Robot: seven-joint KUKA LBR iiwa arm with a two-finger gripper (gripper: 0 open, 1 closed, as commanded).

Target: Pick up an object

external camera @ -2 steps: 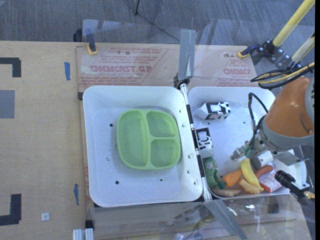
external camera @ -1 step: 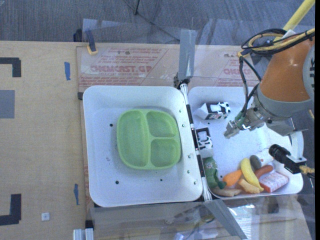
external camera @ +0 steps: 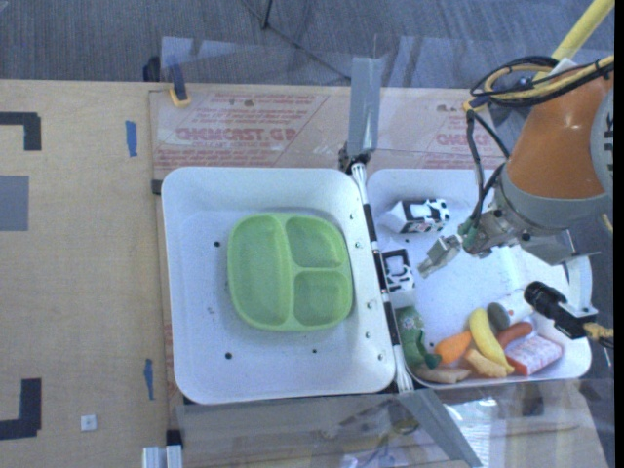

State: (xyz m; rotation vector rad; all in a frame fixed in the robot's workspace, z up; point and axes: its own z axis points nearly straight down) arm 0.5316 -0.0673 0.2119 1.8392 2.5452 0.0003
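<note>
Grey gripper (external camera: 441, 253) hovers mid-right in the right bin (external camera: 575, 364); whether its fingers are open, I cannot tell. Nothing seems grasped. Toy food (external camera: 487, 344) lies at lower right, the cow (external camera: 419, 214) just above.
</note>
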